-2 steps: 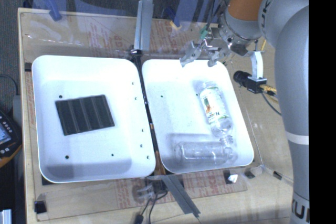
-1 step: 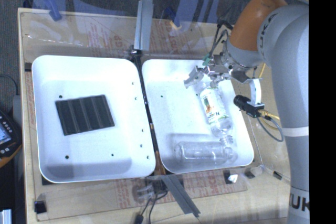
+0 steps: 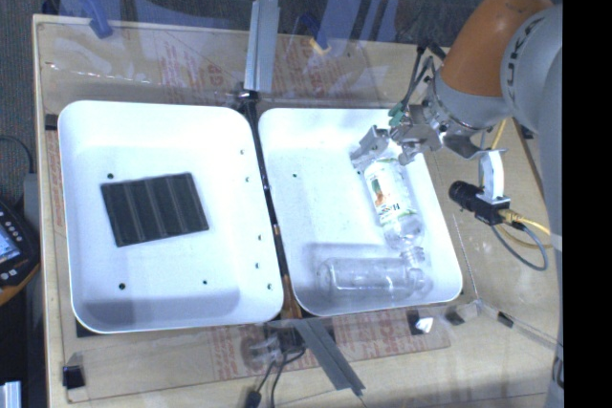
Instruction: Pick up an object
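A clear plastic bottle with a white and orange label [image 3: 390, 198] lies lengthwise along the right side of the right bin [image 3: 306, 205]. Its cap end points toward the near edge. A second clear bottle [image 3: 371, 275] lies crosswise along that bin's near wall, close to the first bottle's cap. My gripper [image 3: 387, 153] hangs over the far end of the labelled bottle, open, with one finger [image 3: 367, 150] on each side of that end. Nothing is gripped between them.
A dark ribbed rectangular pad [image 3: 154, 207] lies flat in the left bin [image 3: 86, 139]. A central divider rim [image 3: 268, 205] separates the two bins. The arm's orange band [image 3: 488, 53] rises beyond the right bin's far right corner.
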Action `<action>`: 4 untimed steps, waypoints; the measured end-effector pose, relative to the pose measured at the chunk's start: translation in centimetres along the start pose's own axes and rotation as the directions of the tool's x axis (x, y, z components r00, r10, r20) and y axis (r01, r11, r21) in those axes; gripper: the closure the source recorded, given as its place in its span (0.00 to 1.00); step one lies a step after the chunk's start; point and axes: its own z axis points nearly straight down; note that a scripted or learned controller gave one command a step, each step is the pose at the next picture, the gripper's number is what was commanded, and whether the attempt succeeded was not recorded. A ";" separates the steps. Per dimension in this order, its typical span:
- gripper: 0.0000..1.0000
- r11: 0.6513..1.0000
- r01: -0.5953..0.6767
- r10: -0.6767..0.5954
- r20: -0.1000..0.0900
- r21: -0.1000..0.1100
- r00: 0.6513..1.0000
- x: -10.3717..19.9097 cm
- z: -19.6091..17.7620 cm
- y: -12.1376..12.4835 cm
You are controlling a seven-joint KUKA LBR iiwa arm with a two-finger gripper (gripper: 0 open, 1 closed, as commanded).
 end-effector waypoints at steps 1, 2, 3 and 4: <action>0.00 0.998 0.056 -0.056 0.002 0.000 0.998 -0.3 5.4 -1.7; 0.00 0.998 0.055 -0.055 0.002 -0.001 0.998 -0.3 5.4 -1.7; 0.00 0.998 0.055 -0.055 0.002 -0.001 0.998 -0.3 5.4 -1.7; 0.00 0.996 0.085 -0.085 0.003 -0.004 0.996 -0.3 5.8 -1.2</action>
